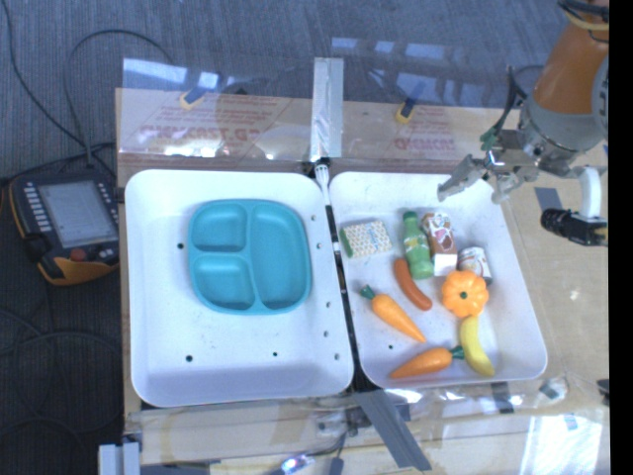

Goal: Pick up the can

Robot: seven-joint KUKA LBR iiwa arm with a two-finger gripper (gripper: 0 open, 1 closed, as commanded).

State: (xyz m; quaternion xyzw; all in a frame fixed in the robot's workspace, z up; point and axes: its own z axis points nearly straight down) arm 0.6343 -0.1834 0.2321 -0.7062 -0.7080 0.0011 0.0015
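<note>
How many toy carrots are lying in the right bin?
2. One carrot lies near the middle of the right bin, below the green bottle. The other carrot lies near the front edge, beside the banana. None seems hidden.

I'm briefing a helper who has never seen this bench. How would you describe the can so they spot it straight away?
Look in the right-hand white bin, at the cluster of toy food near its right wall. The can is the small cylinder just above the orange pumpkin and right of the white carton. Its round pale top and red-and-white label set it apart from the vegetables and green bottle.
</note>
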